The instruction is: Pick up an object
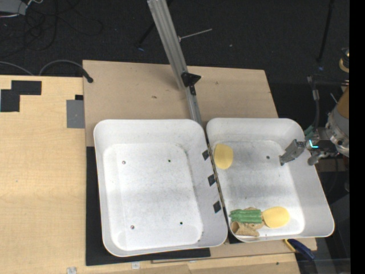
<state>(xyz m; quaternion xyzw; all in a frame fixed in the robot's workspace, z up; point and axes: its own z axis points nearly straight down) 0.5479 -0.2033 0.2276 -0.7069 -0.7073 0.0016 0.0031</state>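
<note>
White plastic bins sit side by side on my bench; the left bin (151, 187) has only its speckled floor, while the right bin (259, 147) holds everything. A yellow oval piece (223, 156) lies against its 9 o'clock wall, long axis running 12 to 6. Toward 6 o'clock I see a green ridged toy (246, 215), long axis 9 to 3, resting on a tan item (247, 228), with a yellow round piece (276, 216) touching its 3 o'clock end. My gripper (300, 153) hangs over the bin's 3 o'clock rim, fingers spread apart with nothing between them.
</note>
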